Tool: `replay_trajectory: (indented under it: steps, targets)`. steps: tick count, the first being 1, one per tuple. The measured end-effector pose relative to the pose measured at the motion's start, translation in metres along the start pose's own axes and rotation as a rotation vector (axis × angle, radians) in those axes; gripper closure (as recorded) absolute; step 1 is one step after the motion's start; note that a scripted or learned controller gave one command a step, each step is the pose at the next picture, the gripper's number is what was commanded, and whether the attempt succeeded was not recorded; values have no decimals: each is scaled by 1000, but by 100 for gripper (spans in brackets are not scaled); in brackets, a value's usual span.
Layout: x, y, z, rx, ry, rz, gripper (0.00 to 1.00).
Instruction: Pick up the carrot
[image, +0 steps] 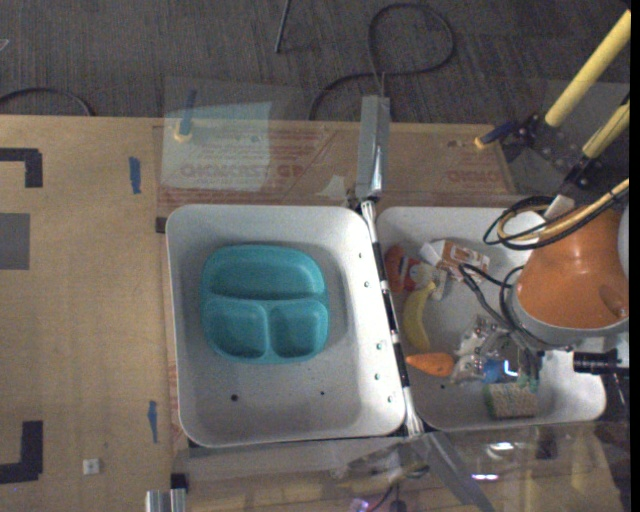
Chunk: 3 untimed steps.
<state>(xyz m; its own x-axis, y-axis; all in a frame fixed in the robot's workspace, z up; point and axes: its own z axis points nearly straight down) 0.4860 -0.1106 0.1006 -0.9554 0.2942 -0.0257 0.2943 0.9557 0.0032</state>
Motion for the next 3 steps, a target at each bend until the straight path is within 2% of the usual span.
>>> replay_trajectory:
  steps: [1, 2, 3]
  targets:
    - [-27, -7, -29, 2, 20, 69, 100]
    - [-29, -6, -39, 0, 14, 69, 100]
    - [14, 35, -84, 8, 21, 455, 100]
